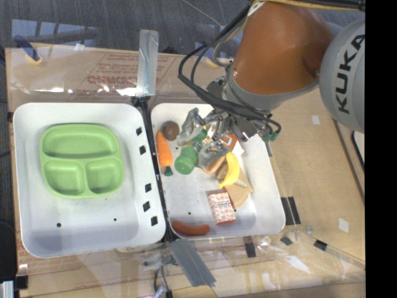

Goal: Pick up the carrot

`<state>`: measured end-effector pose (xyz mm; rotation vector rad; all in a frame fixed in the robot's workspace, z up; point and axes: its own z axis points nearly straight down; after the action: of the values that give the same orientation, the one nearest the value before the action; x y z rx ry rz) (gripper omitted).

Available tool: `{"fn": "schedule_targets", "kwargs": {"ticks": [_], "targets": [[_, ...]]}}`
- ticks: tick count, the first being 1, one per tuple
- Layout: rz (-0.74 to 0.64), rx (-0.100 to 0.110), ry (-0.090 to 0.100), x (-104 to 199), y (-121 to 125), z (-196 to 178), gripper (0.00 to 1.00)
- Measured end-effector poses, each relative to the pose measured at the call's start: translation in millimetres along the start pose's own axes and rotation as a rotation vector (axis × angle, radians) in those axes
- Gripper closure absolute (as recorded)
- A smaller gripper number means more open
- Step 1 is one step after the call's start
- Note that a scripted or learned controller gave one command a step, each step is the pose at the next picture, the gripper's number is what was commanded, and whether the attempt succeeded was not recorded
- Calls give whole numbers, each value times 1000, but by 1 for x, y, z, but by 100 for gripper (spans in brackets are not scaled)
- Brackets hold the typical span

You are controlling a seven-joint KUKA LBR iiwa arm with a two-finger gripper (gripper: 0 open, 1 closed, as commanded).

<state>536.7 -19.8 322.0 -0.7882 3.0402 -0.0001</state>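
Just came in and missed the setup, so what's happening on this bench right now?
A grey KUKA arm reaches into the right bin, its gripper low over a cluster of toy food. The carrot it is meant to pick up lies by that bin's left wall, beside a green bottle, and is not between the fingers. A banana, a sausage and a small box lie nearby. The left bin holds a green divided tray.

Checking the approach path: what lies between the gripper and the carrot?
In the camera view, a green bottle-like item sits between the gripper and the carrot, beside the carrot.
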Motion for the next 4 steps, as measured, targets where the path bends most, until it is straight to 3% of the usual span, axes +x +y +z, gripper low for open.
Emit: {"fn": "schedule_targets", "kwargs": {"ticks": [1,2,3,4], "targets": [[80,2,-3,-58,-30,-14,100],[20,12,-12,19,-43,-90,100],[-362,-3,3,53,-67,5,100],[-330,18,-7,121,-149,-121,100]]}}
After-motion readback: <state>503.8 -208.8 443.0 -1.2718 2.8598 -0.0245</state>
